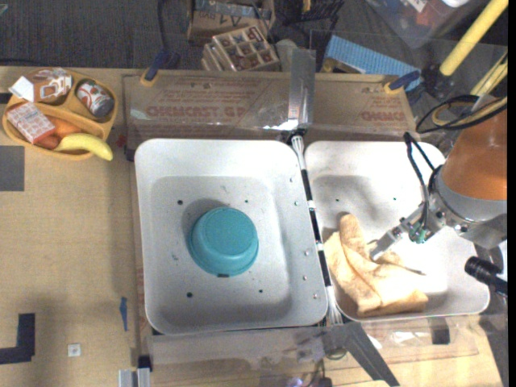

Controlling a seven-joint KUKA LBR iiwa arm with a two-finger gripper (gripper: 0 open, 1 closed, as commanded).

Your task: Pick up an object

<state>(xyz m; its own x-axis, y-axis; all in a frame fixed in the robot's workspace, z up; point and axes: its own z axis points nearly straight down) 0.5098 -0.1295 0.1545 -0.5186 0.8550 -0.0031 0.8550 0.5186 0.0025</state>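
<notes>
Cardboard-brown desk (64,248) carries 2 shallow white bins side by side, with a clutter of cables, boxes and a yellow pole behind them at 12 o'clock and a small tray of toy food (56,113) – a banana among it – at 10 o'clock.

A teal bowl (225,240) sits upside down near the middle of the left bin (161,168), well apart from the arm. The right bin (355,164) holds a crumpled tan cloth (363,276), bunched at the bin's 7 o'clock corner against the wall it shares with the left bin. The gripper (380,245) reaches in from 3 o'clock and sits low over the cloth's upper folds; I cannot tell whether it is apart or together, nor whether any fabric is caught in it.

Judging the risks: the cloth is limp and layered, so a pinch may take only 1 thin fold and slip off on the lift. It may also drag across the bin floor rather than rise. The approach is slanted and close to the dividing wall, so a push could shove the cloth harder into the corner.

Hard to read – the gripper tip is small, dark and blurred against the cloth. The orange band and wrist (476,176) are cut off at the frame's 3 o'clock edge.
</notes>
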